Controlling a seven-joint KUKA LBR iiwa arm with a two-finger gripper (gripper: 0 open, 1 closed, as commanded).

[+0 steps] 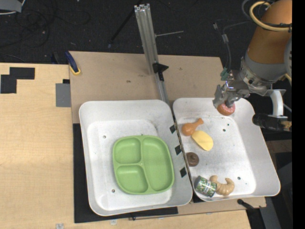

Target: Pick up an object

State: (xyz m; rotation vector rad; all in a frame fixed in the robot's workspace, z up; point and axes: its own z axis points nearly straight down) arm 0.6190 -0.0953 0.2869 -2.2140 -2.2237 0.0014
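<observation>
Two shallow white bins (267, 175) sit on the table; the jaws (228, 102) pinch a small pink-red round object (226, 109) held just beneath. Its rounded surface could slip free under a shallow grip.

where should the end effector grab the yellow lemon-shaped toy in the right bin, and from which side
Probably across the narrow middle of the yellow lemon-shaped plastic toy, coming straight down from above. It lies flat on the floor of the right white bin with its long axis running diagonally, so closing across its short width fits best. The orange drumstick-shaped toy sits close at its upper left end, so avoid that end.
</observation>
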